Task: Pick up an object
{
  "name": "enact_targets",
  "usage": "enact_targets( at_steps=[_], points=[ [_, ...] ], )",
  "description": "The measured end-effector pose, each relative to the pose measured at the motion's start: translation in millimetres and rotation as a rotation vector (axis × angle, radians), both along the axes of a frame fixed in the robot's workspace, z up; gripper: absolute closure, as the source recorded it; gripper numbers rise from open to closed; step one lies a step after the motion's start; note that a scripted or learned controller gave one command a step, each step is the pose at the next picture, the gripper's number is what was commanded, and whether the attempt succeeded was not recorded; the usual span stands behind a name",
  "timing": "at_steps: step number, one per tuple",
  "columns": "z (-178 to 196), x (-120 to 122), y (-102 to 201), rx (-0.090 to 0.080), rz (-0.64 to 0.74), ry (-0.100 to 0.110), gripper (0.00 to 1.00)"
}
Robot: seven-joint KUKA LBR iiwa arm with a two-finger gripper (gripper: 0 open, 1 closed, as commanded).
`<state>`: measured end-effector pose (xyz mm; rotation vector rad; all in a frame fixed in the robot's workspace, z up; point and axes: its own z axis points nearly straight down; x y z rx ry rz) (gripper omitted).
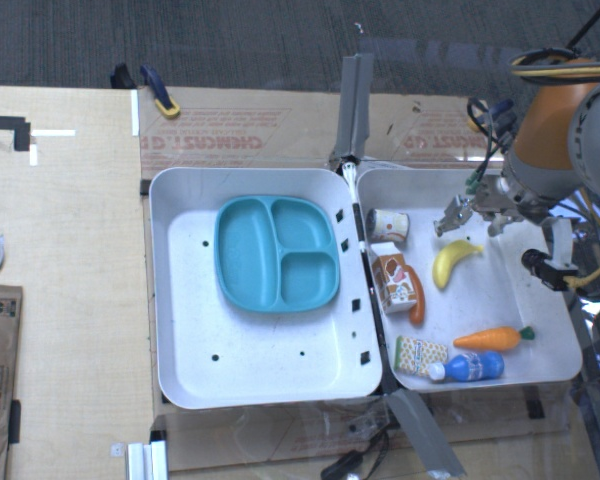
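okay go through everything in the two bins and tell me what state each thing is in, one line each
Blue divided plate: flat, right way up, in the left bin.
Banana: lying loose in the right bin.
Carrot: on its side.
Blue bottle: on its side, cap on.
Small can: tipped on its side.
Snack box: lying flat.
Gripper: above the right bin, holding nothing, fingers apart.

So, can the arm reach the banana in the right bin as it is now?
Probably yes. The banana lies apart from the other things on the bare floor of the right bin, and the gripper hangs just above it, with nothing between them.
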<state>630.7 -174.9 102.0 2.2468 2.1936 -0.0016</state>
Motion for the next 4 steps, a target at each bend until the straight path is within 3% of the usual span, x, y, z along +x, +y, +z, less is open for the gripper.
enact_targets(
  at_steps=[1,2,3,4],
  points=[
    [-9.9,-17.0,-18.2,0.001,0.321,0.000,0.00],
    [0.8,-16.4,-19.8,0.000,0.316,-0.003,1.00],
    [-10.0,-5.5,-47.3,0.000,0.252,-0.001,1.00],
    [18.6,-1.7,-38.7,-0.001,0.191,-0.003,1.00]
  ],
)
